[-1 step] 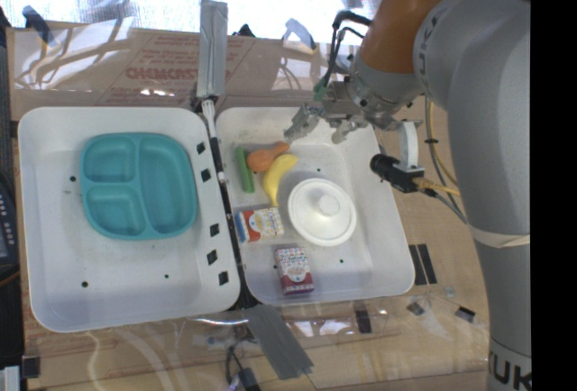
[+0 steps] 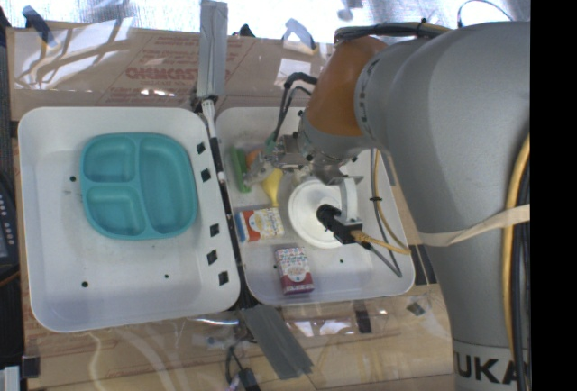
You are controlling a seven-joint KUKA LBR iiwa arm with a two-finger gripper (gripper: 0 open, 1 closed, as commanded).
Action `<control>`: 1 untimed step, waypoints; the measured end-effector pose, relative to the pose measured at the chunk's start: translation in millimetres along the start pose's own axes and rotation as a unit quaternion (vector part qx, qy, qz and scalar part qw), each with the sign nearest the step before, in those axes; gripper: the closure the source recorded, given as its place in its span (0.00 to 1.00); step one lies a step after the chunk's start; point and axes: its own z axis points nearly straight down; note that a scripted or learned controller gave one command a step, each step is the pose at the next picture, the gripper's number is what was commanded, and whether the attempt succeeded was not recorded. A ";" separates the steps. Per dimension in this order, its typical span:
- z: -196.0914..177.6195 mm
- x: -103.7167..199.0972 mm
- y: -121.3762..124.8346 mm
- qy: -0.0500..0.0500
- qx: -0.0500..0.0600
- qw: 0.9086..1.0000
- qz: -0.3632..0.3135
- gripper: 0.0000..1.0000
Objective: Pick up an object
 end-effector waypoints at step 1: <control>-7.9 0.7 0.3 0.001 0.002 1.000 -0.001 1.00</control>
